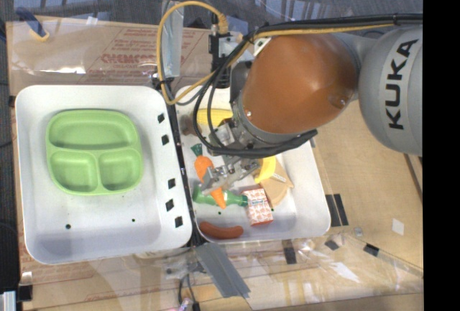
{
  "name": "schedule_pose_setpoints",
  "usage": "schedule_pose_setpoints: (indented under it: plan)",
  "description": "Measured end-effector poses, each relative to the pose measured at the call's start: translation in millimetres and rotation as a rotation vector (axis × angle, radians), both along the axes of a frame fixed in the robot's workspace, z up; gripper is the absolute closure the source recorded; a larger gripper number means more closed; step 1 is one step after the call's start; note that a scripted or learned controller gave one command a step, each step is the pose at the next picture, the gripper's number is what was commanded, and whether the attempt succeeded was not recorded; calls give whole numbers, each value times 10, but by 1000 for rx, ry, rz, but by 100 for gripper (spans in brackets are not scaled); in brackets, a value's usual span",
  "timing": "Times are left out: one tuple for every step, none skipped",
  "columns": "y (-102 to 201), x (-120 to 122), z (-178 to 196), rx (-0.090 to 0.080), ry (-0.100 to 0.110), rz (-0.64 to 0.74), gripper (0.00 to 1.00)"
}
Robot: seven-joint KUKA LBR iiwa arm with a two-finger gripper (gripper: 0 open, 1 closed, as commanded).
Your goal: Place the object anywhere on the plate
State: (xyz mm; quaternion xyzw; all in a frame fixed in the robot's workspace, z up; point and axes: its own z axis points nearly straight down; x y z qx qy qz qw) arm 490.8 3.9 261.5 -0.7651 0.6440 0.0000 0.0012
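Presently the pick stage, by my judgement: the pincer [228, 174] is down in the right bin [310, 220] among toy foods, whether spread or pinching I cannot tell, and the next move calls for a sure hold on one item, a lift, then carriage over the divider. Around the pincer: carrot [203, 166], green-topped carrot [215, 196], box [257, 205], sausage [221, 231], banana [267, 171]. Well left, in the left bin [29, 230]: green plate [93, 150], bare.
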Motion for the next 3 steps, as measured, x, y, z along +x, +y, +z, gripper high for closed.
schedule_pose_setpoints:
  plan:
    - [515,564,558,1,-6,86,100]
    - [1819,816,299,3,3,204,100]
    - [1778,832,309,1,1,197,0]
